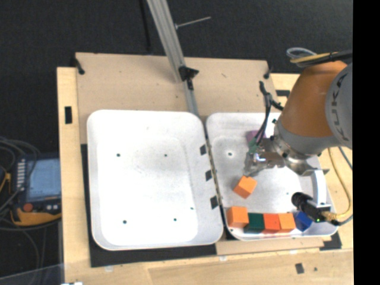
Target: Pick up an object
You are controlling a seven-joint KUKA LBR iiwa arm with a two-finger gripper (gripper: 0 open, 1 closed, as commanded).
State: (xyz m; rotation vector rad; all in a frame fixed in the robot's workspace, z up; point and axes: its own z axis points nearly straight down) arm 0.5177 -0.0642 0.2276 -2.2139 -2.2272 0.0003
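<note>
Orange cube (244, 186) tilted just below pincer (254, 163); pincer state unreadable, arm (309, 108) hides right bin (228, 129) far side

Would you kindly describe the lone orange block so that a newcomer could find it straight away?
Start at the right-hand white bin, the one under the grey and orange arm. A row of blocks lines its near wall; above that row's left end sits the orange block. Unlike the row's blocks, it stands alone and turned at an angle, just below the hand.
</note>
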